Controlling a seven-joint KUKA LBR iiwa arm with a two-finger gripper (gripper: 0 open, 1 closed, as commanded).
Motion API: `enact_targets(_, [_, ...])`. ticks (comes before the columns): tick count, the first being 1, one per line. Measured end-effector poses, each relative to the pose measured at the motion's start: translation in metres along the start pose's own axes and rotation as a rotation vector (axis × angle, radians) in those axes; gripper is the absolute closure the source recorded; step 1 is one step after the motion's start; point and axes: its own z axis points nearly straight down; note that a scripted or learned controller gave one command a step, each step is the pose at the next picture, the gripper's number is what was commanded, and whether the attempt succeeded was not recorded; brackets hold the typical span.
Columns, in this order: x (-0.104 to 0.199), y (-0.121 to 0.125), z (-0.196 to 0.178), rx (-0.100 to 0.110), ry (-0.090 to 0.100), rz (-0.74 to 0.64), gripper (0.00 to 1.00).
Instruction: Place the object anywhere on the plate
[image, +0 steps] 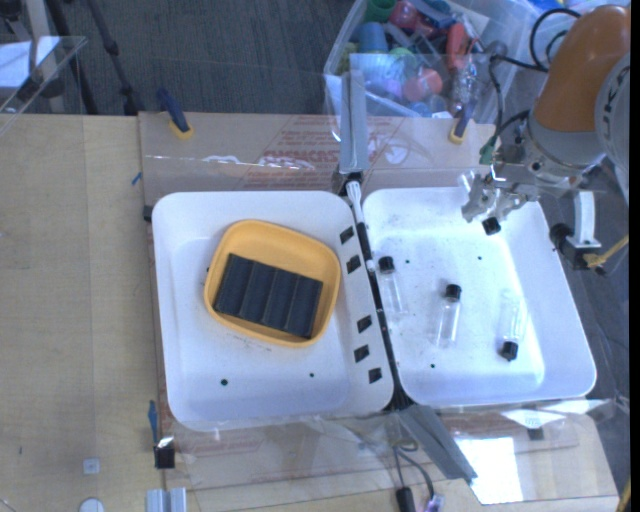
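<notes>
Vials (448, 312) lay loose in the right bin (560, 380), below the fingers (487, 212); finger state indeterminate; yellow plate (225, 250) waited well apart, leftward

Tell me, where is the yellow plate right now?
The yellow plate sits in the left white bin in the camera view, holding a dark ridged block. The three small clear vials lie apart from it in the right bin.

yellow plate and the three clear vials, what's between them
In the camera view, the raised divider where the two bins meet, with black clips, separates the yellow plate from the vials.
</notes>
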Motion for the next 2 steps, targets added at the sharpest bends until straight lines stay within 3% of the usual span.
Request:
enact_targets(1, [0.033, -0.003, -0.001, 0.000, 0.002, -0.250, 1.00])
enact_targets(2, [0.108, -0.009, 0.019, 0.000, 0.002, -0.400, 1.00])
